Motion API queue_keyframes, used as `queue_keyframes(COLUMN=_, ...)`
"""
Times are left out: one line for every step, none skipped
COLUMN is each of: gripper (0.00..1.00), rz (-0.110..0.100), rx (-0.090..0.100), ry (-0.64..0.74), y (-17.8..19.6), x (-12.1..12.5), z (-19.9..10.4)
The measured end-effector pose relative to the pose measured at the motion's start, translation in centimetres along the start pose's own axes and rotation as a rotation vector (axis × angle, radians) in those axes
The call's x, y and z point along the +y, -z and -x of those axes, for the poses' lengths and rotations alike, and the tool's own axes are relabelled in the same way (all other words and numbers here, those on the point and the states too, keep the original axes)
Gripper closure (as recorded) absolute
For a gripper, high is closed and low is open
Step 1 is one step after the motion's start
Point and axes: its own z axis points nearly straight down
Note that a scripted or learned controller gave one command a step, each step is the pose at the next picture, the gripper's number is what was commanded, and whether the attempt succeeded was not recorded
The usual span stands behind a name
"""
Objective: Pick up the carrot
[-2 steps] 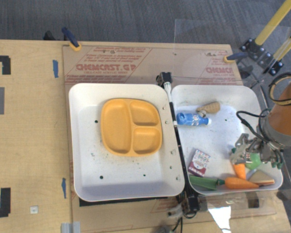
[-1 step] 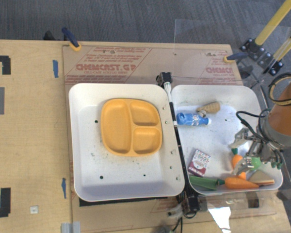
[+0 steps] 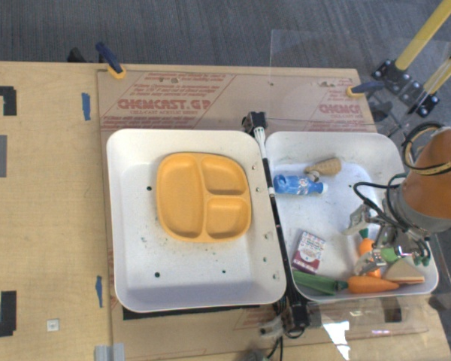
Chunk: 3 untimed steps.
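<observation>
The carrot [image 3: 373, 284] is an orange tapered piece lying along the front wall of the right bin [image 3: 338, 145], near that bin's front right corner. My gripper [image 3: 371, 245] hangs just above and behind it, low over the bin floor, below the arm's orange band [image 3: 434, 183]. A small orange patch [image 3: 367, 247] shows right at the gripper, and I cannot make out what it belongs to. The carrot itself rests on the bin floor.
Also in the right bin are a green vegetable [image 3: 319, 283] left of the carrot, a red-and-white packet [image 3: 309, 250], a blue bottle [image 3: 297, 185], a tan piece [image 3: 325, 166], and green and tan bits [image 3: 403, 265] by the gripper. A yellow divided plate [image 3: 203, 196] lies in the left bin [image 3: 128, 224].
</observation>
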Motion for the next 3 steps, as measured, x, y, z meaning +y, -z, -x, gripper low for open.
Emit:
queue_keyframes(gripper=1.00, rz=0.001, rx=0.004, ry=0.003, y=1.0, x=0.1, z=0.0)
queue_keyframes(gripper=0.00, rz=0.002, rx=0.005, ry=0.004, y=0.9, x=0.1, z=-0.1)
queue_keyframes(gripper=0.00, rz=0.000, rx=0.010, ry=-0.281, y=-0.1, x=-1.3, z=-0.3)
